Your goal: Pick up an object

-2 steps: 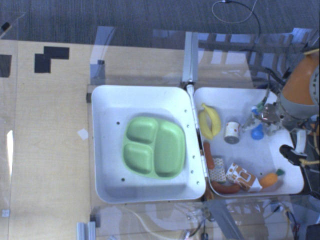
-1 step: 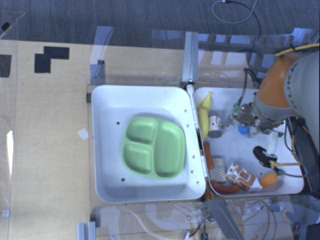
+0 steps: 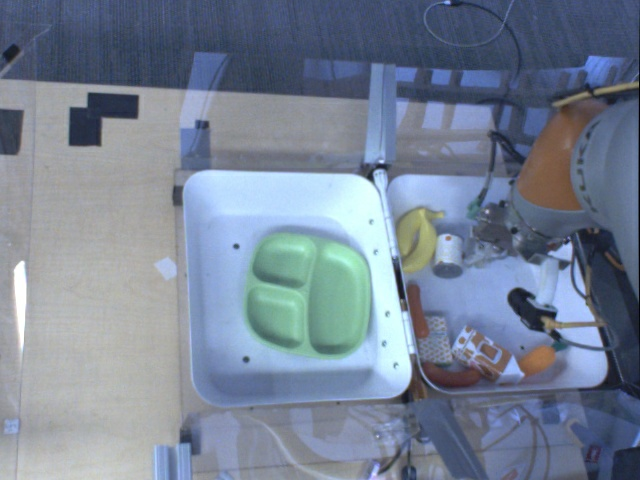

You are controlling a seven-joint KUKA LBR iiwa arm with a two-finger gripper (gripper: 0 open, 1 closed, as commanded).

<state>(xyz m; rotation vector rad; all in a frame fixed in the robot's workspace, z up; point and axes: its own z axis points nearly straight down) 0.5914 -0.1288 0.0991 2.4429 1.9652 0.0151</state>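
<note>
Two bins: left bin (image 3: 210, 298) holds a green tray (image 3: 308, 294); right bin (image 3: 470, 190) holds clutter.
We cannot tell the claw's (image 3: 478, 251) opening beside the white cup (image 3: 448, 254) and banana (image 3: 417, 236).

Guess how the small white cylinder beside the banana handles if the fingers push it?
The small white cylinder seems to lie on its side on the right white bin, so it would probably roll. It nearly touches the yellow banana, which might stop it. It looks light and rigid.

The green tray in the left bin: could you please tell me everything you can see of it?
The green tray is a pale green, rounded-square dish that looks like smooth plastic. It has three hollows: two smaller ones on the left, one long one on the right. It lies flat and slightly turned, near the middle of the left bin, touching only the bin floor, with nothing in it.
</note>
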